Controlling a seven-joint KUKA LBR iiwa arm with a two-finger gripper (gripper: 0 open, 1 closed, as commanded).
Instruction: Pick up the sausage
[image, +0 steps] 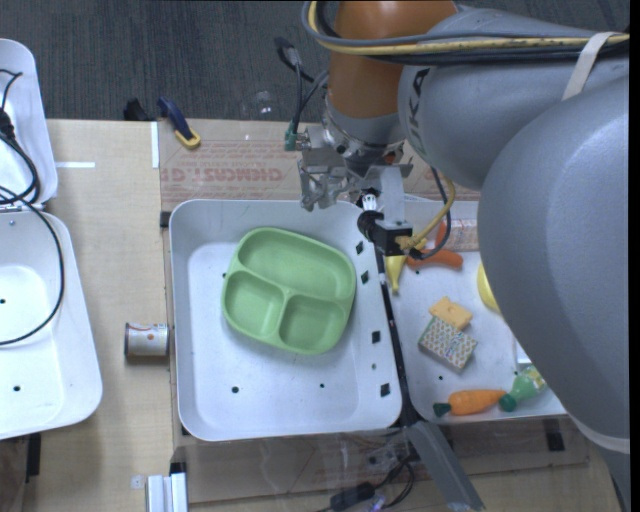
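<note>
The sausage (443, 259), a short orange-red stick, lies at the far left of the right bin (490, 420), partly hidden by robot parts. My gripper (321, 197) hangs over the far rim of the left bin (200, 400), to the left of the sausage and apart from it. Its fingers stand open with nothing between them. The big grey arm covers the right side of the right bin.
A green divided plate (289, 290) lies in the left bin. The right bin also holds a yellow piece (395, 270), a cheese wedge (451, 314), a patterned block (447, 345) and a carrot (474, 402). A small metal can (147, 340) lies left of the bins.
</note>
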